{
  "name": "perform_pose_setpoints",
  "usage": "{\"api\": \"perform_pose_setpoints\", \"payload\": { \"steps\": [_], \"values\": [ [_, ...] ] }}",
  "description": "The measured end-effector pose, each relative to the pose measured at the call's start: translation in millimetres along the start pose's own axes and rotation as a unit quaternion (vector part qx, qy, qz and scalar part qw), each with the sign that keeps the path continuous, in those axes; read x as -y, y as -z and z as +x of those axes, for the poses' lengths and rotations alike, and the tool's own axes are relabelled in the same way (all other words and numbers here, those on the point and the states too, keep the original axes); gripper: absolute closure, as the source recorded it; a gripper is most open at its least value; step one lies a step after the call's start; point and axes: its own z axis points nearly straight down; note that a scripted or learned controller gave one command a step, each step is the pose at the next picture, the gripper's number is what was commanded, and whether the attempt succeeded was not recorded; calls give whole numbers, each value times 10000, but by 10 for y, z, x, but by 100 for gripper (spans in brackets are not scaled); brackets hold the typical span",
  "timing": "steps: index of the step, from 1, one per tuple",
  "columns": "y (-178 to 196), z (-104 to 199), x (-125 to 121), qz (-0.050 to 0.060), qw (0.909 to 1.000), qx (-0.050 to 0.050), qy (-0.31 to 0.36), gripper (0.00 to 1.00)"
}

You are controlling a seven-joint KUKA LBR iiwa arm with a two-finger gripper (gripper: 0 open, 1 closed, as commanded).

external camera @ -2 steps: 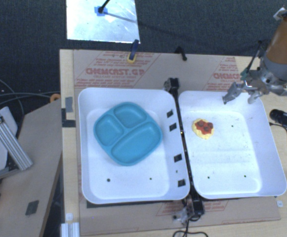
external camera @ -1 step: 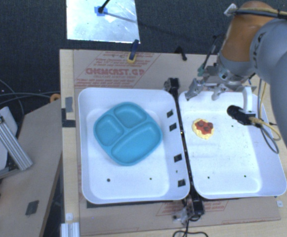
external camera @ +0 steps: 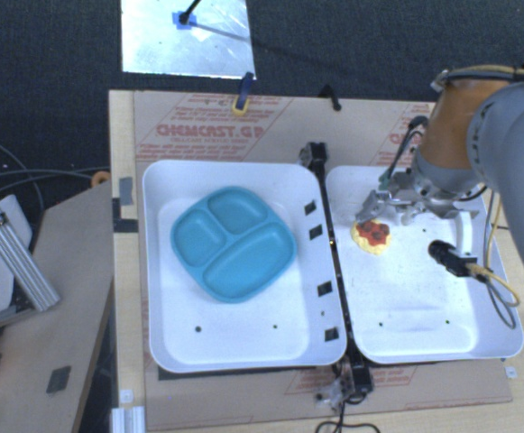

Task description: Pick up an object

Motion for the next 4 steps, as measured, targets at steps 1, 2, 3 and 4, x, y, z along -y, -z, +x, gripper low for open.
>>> {"api": "perform_pose_setpoints", "payload": {
  "steps": [1,2,3,4],
  "values": [
    [-86,-87,-264,-52,10000,3,36,0],
    [-40,257,379,-5,10000,-13,23,0],
    [138,239,302,-105,9999,2,26,100],
    [1,-25,618,-167,9999,-14,33,100]
  ]
}}
